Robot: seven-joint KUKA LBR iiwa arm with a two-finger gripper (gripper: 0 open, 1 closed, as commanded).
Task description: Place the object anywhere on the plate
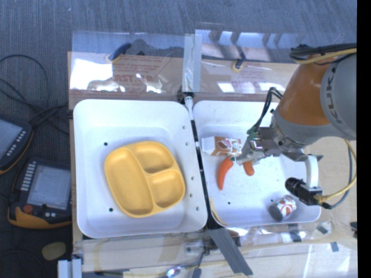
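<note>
A yellow plate (145,177) with three compartments lies in the left bin (87,155). In the right bin (261,213), near its left wall, a long orange carrot-shaped object (222,174) lies on the floor. A shorter orange piece (248,168) sits just right of it, directly under my gripper (249,154). The gripper hangs low over the middle of the right bin, its tip at that short orange piece. Whether the piece is in its grasp is hidden by the gripper body.
A brown and white packet (226,145) lies just left of the gripper, above the carrot shape. A small red and white can (283,207) lies on its side in the right bin's front right corner. The divider wall (197,155) separates the bins.
</note>
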